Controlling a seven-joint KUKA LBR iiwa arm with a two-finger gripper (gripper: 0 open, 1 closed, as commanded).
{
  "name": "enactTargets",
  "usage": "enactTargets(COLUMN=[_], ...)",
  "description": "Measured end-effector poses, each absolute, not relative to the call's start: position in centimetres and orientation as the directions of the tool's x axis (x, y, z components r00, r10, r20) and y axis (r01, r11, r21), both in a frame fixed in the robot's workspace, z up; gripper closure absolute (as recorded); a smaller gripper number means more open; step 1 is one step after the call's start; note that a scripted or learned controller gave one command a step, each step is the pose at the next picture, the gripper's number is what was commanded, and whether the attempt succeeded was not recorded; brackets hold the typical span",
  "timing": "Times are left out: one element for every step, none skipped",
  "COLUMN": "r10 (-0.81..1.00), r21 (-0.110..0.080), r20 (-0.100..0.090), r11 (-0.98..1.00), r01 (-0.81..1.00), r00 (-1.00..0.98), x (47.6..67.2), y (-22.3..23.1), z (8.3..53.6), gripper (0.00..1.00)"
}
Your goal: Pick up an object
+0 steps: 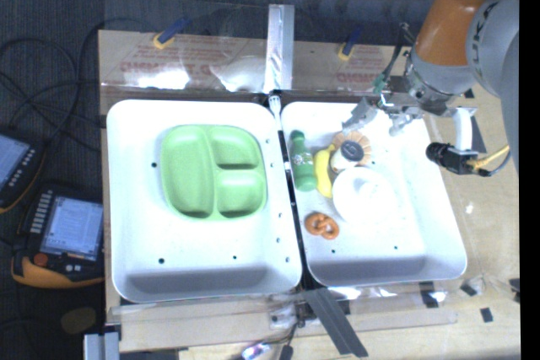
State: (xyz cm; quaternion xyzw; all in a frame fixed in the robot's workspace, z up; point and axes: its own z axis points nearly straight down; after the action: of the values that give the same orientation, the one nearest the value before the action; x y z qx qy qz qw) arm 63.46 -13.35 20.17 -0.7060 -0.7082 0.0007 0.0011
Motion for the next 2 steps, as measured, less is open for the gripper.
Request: enactTargets(r10=[0.991, 0.987], r21=[0.017, 0.007], r20=[-0.010, -0.008], r11=[0.133, 0.160], r01=[0.991, 0.987], r00=[-0.133, -0.160], x=[65.1, 66.7], y=[-13.3, -15.8], z=[10.5, 8.8], gripper=[0.00, 0.00])
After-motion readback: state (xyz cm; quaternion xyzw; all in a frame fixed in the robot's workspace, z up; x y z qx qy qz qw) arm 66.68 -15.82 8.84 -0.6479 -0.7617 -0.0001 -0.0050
